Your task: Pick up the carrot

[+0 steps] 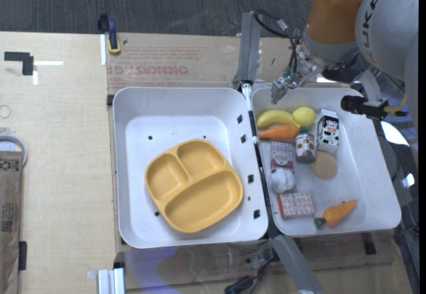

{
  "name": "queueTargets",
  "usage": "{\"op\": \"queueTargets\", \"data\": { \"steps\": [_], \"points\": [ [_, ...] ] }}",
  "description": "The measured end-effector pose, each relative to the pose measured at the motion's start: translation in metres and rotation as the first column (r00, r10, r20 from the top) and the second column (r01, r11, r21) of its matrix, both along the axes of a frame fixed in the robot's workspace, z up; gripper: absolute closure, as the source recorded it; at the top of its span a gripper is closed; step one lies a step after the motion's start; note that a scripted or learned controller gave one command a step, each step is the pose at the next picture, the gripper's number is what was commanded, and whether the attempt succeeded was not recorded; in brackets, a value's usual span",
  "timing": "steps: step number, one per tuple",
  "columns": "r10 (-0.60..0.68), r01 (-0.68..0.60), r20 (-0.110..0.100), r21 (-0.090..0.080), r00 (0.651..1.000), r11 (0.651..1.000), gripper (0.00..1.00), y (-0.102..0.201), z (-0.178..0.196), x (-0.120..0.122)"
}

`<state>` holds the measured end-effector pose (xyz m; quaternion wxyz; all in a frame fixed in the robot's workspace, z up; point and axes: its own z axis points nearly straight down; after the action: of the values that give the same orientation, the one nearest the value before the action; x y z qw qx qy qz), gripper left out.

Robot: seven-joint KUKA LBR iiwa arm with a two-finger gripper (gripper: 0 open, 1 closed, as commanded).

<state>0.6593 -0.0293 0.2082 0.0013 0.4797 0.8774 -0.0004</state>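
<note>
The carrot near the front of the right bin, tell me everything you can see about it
The carrot is orange, short and tapered, with a small green stub at its lower-left end. It looks like smooth plastic, a toy. It lies flat on the floor of the right bin, slanting up toward the right, near the front wall. A small red box lies just to its left, close to the green end; contact is unclear. The gripper is far off, at the bin's back edge.

A lab: KUKA arm point(373, 13) over white bins point(126, 153).
</note>
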Motion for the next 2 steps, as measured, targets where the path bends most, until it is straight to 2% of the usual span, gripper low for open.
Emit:
{"op": "queueTargets", "data": {
  "steps": [1, 2],
  "points": [
    [0.116, -0.116, 0.000, 0.001, 0.993, 0.993, 1.00, 0.037, 0.011, 0.000],
    [0.119, -0.119, -0.001, 0.000, 0.993, 0.993, 1.00, 0.083, 0.136, -0.015]
  ]
}}
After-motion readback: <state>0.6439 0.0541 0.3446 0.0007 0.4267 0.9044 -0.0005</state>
